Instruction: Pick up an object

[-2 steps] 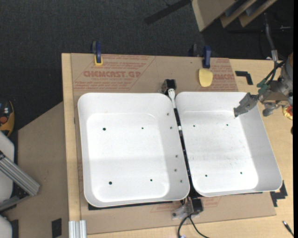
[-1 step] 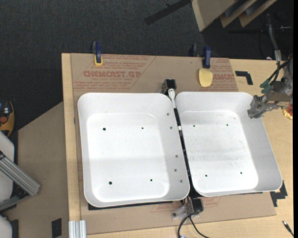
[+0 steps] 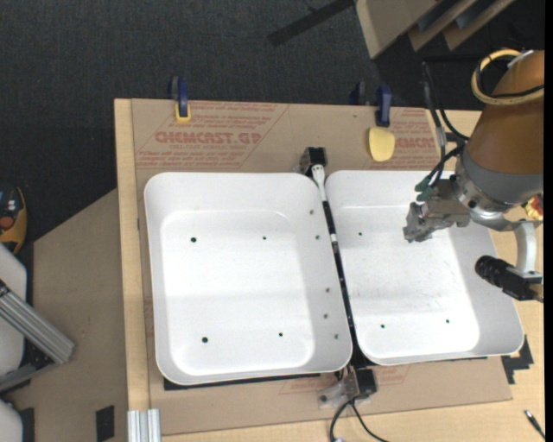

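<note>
Grey metal gripper (image 3: 421,226) | over smooth white right bin (image 3: 484,341) | finger spread unclear, blurred

A brown board (image 3: 259,129) printed with red lettering covers the bench, held at its far edge by two blue clamps (image 3: 180,91). Dark speckled floor (image 3: 78,60) surrounds it. Pale wooden pieces (image 3: 415,26) (perhaps shelving) sit top right; a metal rail (image 3: 34,324) lies at left.

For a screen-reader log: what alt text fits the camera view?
A grey and orange robot arm holds its gripper over the right white bin; a second white bin sits beside it on a cardboard-covered bench.
</note>
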`<move>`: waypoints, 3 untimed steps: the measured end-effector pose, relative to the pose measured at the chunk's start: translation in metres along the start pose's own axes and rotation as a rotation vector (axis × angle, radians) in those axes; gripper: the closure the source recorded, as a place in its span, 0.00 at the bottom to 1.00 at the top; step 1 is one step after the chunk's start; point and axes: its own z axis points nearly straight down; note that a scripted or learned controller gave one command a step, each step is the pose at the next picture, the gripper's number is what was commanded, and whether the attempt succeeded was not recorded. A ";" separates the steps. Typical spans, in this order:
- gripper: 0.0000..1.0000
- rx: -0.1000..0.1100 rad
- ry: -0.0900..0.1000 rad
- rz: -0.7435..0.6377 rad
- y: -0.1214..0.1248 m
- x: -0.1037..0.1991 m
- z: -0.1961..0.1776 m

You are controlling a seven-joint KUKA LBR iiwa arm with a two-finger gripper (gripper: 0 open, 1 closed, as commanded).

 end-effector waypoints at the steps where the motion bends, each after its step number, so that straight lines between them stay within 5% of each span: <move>1: 1.00 -0.026 -0.004 -0.002 0.042 0.051 -0.123; 2: 1.00 -0.002 -0.003 0.003 0.054 0.074 -0.059; 3: 1.00 -0.013 -0.004 0.005 0.046 0.078 -0.089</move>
